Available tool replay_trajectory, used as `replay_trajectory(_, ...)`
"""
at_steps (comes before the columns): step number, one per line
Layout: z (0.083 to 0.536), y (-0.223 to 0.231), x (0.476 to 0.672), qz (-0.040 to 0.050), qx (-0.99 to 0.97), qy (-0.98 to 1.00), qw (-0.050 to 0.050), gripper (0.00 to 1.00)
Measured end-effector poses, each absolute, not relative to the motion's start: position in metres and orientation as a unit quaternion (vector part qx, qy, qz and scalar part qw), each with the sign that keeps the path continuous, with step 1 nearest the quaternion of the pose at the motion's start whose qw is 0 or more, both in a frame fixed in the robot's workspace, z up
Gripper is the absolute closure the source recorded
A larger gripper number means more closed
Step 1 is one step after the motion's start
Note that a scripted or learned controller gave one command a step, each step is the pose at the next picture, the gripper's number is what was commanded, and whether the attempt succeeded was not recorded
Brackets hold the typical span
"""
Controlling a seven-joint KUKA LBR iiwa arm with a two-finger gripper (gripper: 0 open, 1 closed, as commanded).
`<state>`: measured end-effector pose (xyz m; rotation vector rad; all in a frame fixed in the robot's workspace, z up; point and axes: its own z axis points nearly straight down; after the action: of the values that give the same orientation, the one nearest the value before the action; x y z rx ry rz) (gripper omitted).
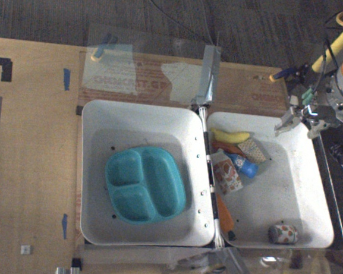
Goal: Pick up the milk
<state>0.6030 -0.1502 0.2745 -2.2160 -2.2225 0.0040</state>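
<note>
The milk [226, 173] is a small white carton with red print. It lies on its side in the right bin [286, 191], close to that bin's left wall. A blue item [246, 167] touches its right side, and an orange carrot-like piece [224, 215] lies just below it. My gripper [297, 122] hovers over the bin's far right corner, well up and to the right of the milk. Its fingers are spread open and nothing is between them.
A yellow banana [231, 135] and a checked packet [254, 150] lie above the milk. A patterned can [283, 233] rests near the right bin's front edge. The left bin [101, 127] holds a teal divided plate [145, 184]. A metal divider [208, 77] stands behind the bins.
</note>
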Motion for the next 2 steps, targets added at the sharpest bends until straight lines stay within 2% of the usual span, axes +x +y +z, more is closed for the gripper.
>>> replay_trajectory(1, 0.161, -0.103, 0.566, 0.0015, -0.751, -0.66, 0.002, 0.0)
replay_trajectory(2, 0.182, -0.074, 0.555, 0.0014, -0.839, -0.544, 0.001, 0.0)
